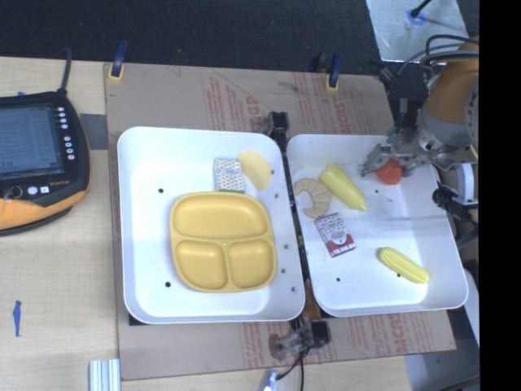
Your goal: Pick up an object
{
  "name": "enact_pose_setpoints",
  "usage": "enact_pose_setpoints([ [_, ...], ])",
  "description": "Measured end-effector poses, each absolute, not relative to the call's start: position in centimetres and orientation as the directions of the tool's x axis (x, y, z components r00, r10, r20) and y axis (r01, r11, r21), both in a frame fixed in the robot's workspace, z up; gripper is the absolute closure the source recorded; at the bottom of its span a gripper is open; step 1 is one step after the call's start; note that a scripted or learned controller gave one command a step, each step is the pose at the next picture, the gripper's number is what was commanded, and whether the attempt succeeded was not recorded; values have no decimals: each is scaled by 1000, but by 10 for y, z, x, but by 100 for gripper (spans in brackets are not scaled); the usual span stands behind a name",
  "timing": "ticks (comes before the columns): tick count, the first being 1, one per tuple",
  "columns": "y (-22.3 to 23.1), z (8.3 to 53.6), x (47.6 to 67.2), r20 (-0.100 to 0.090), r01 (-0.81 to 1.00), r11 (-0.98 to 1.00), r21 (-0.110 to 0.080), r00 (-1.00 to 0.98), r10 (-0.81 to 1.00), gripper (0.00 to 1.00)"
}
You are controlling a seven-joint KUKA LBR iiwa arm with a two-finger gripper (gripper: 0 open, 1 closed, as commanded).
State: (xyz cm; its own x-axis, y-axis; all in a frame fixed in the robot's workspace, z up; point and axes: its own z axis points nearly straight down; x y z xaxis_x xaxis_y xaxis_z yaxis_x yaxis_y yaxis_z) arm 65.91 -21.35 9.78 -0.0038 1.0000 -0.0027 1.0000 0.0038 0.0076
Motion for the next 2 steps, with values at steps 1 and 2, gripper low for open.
enact_pose_setpoints([
  [1, -213, 103, 657, 1, 1000, 7, -3, -7, 1000, 100],
  [2, -153, 126, 656, 1, 1000, 6, -4, -6, 1000, 100],
])
